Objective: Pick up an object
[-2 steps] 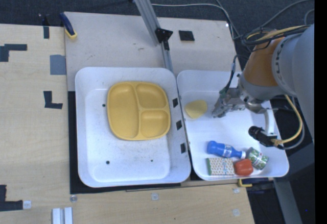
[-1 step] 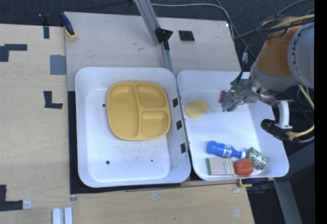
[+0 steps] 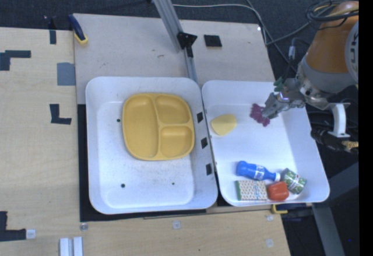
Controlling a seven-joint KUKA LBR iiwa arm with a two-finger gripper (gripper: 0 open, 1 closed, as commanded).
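So the gripper (image 3: 271, 108) is down in the right bin (image 3: 303, 132), up by its far end, and its fingers look clamped on a small purple object (image 3: 258, 114). Can't tell if that thing's off the bin floor though. A pale yellow lump (image 3: 223, 124) sits near it, to the left. In the left bin (image 3: 105, 150) there's a yellow divided plate (image 3: 157, 126).

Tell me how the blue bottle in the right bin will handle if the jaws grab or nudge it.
The blue bottle lies on its side, so a nudge probably rolls it. It looks like smooth plastic, likely light and somewhat slippery. Neighbours crowd its right end, which may hinder a clean grasp.
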